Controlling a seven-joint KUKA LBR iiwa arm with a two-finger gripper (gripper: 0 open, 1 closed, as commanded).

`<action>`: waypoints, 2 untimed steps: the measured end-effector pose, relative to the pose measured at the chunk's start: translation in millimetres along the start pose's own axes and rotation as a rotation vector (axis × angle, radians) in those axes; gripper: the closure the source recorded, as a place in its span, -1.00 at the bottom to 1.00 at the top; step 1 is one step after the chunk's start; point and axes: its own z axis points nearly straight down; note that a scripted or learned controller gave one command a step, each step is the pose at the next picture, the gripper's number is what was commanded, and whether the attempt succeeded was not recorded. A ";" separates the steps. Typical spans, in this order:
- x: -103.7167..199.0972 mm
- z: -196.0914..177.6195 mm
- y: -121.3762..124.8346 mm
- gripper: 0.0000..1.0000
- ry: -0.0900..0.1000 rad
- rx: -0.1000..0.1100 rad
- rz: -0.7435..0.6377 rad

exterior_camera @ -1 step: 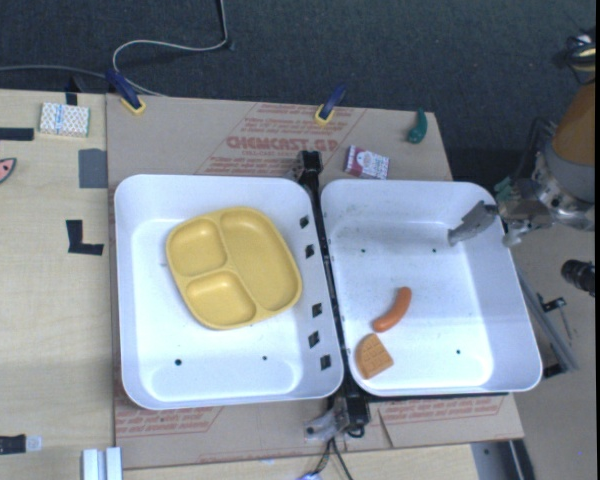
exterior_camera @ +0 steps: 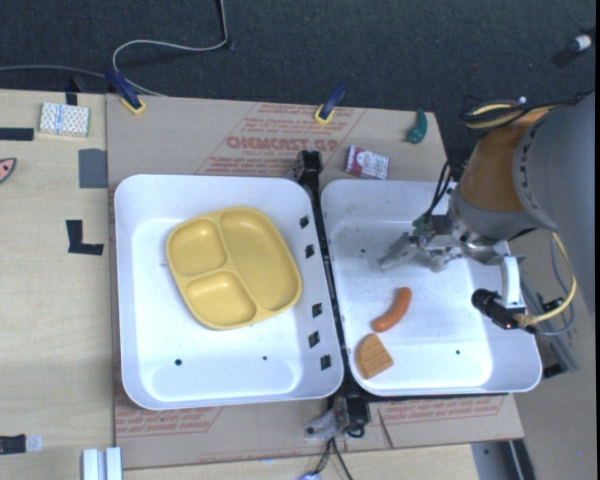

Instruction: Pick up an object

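**Gripper low in the right bin, above a sausage and a toast piece**

An orange sausage (exterior_camera: 391,309) lies near the middle of the right bin (exterior_camera: 480,368), tilted so its upper end points up and to the right. Just below it, near the bin's front left corner, sits a small brown toast piece (exterior_camera: 372,355). The two are close but apart.

The gripper (exterior_camera: 392,259) is up and slightly to the right of the sausage, near it but not touching. Its grey fingers point left and a little downward across the bin floor. They look close together, with nothing between them, though how far they are parted cannot be told for sure.

The arm (exterior_camera: 500,183) comes in from the right, over the bin's right rim. Its orange band sits above the wrist, and the wrist bends left toward the bin's centre. Cables loop beside it at the right edge.

In the left bin (exterior_camera: 150,368) lies a yellow tray (exterior_camera: 234,265) with three compartments, turned at an angle. Both bins rest on a cardboard sheet (exterior_camera: 260,143).
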 end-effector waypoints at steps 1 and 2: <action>39.8 1.0 1.0 -1.00 -0.002 -0.001 0.000; 63.7 0.9 -34.9 -1.00 -0.003 -0.001 0.002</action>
